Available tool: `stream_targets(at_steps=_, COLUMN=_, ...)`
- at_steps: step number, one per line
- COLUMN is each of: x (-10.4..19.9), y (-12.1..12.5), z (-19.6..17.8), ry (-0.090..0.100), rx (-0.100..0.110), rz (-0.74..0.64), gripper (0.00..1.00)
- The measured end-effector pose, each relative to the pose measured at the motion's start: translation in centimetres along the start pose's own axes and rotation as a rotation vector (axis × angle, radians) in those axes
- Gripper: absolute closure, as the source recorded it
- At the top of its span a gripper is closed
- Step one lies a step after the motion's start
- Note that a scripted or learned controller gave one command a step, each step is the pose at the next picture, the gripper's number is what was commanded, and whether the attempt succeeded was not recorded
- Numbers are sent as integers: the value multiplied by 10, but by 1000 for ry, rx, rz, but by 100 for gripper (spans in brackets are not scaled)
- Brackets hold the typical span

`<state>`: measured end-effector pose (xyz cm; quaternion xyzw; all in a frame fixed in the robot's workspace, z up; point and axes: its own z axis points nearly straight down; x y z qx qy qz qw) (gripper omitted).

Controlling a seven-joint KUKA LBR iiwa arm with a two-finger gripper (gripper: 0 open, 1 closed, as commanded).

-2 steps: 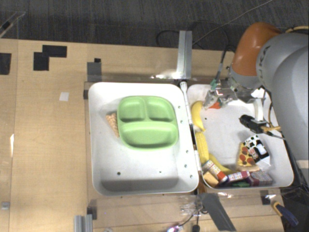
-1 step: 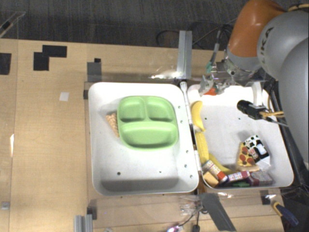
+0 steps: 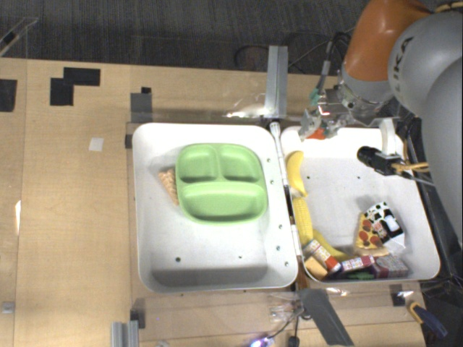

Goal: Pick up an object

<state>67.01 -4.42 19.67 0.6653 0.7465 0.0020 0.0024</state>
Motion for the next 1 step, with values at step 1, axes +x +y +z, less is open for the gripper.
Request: stream_targets(at_steps=1, x=25, y=2, z=9, ry=1, rx=3, rz=-88, gripper=100)
